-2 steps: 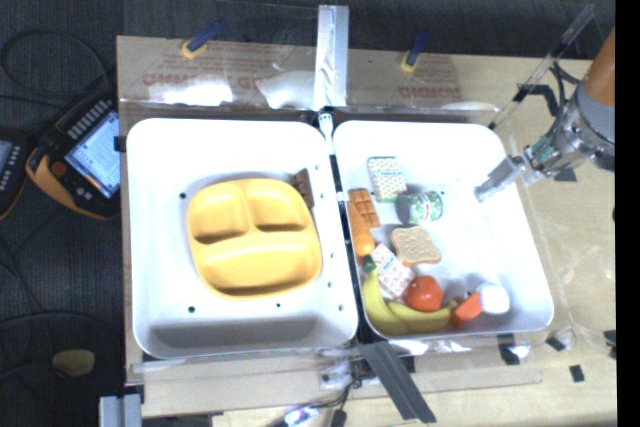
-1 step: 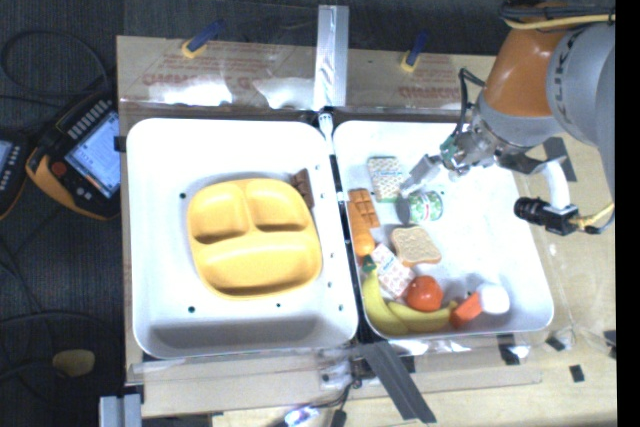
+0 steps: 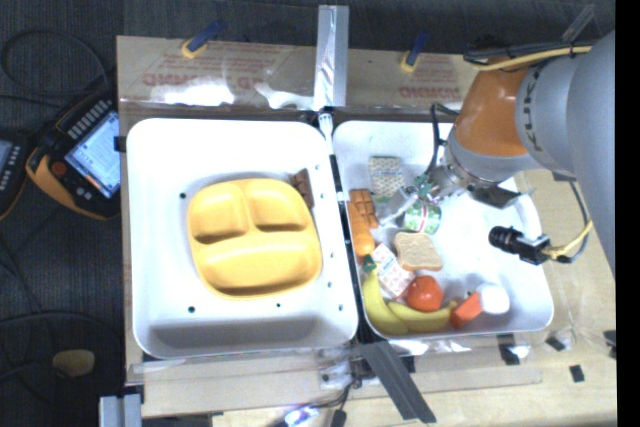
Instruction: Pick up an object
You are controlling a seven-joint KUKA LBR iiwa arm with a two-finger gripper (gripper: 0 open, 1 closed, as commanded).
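Note:
My gripper (image 3: 428, 187) hangs low over the middle of the right bin (image 3: 530, 300), reaching in from the right under the orange wrist band. Just below it lies a small green and white can (image 3: 424, 216), close to or touching the gripper tip. A speckled grey packet (image 3: 385, 175) sits to the gripper's left. Below the can lies a slice of toast (image 3: 417, 252). A red tomato (image 3: 424, 292) and a yellow banana (image 3: 400, 313) rest near the bin's front. An orange carrot (image 3: 362, 233) and a brown waffle piece (image 3: 361, 205) lie along the left wall.
The left bin (image 3: 160, 315) holds a yellow divided tray (image 3: 254, 235) and a small brown piece (image 3: 302, 183) at the tray's upper right corner. A white egg (image 3: 494, 299) and an orange piece (image 3: 465, 309) lie in the right bin's front right. A handheld pendant (image 3: 85, 160) lies off the bench, left.

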